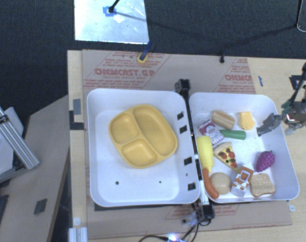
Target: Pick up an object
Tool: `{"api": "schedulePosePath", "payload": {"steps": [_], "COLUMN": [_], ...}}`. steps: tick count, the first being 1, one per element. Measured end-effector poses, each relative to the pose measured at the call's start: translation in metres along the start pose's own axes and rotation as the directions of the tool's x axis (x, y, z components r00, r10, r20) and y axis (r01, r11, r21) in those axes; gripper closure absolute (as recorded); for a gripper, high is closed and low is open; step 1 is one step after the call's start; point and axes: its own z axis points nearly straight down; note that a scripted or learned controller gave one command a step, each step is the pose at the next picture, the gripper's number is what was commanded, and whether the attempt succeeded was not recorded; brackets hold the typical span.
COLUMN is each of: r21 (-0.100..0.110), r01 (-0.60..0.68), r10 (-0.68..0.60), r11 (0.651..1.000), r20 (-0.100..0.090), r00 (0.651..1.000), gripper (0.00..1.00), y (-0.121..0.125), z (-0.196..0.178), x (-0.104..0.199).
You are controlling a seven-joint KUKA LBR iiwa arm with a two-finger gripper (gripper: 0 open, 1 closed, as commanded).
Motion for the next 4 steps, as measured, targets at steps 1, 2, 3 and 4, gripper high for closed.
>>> {"api": "schedulePosePath", "payload": {"steps": [1, 2, 3, 4], "r21": [-0.008, -0.003, -0.003, -0.003], "r01": [0.002, 0.001, 0.001, 0.000], "r10": [-0.002, -0.001, -0.001, 0.000], "r11": [1.000, 1.000, 1.000, 1.000], "r20": [0.002, 0.000, 0.000, 0.000], "r00": [1.000, 1.000, 1.000, 1.000], "gripper": [0.00, 0.00, 0.00, 0.00], "y": [0.002, 0.005, 0.015, 0.009], "z": [-0.004, 0.058, 0.106, 0.150], "x": [0.000, -0.001, 0.002, 0.006]}}
